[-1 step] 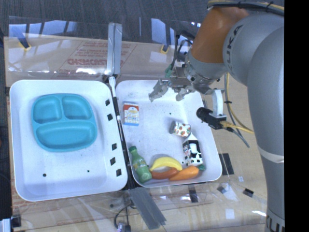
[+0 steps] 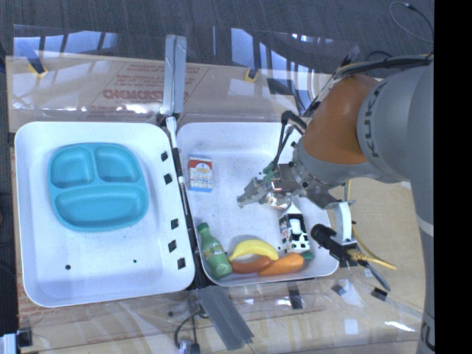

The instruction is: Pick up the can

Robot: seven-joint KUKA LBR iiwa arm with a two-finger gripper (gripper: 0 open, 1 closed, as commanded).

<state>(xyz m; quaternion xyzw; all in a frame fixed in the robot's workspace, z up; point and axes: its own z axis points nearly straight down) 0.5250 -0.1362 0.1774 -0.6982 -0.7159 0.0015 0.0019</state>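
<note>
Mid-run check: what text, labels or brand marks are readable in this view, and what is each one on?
Red mirrored print on the clear sheet behind the bins: too faint to read.
Dark lettering on the grey arm beside the orange band: cut off, not readable.
Small carton in the right bin: red and white label, print too small.
Black and white carton near the gripper: pattern visible, no legible words.

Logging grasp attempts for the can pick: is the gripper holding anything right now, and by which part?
It cannot be told. The gripper is low in the right white bin, with something shiny and metallic at its tip, too blurred to identify or to show any hold.
</note>
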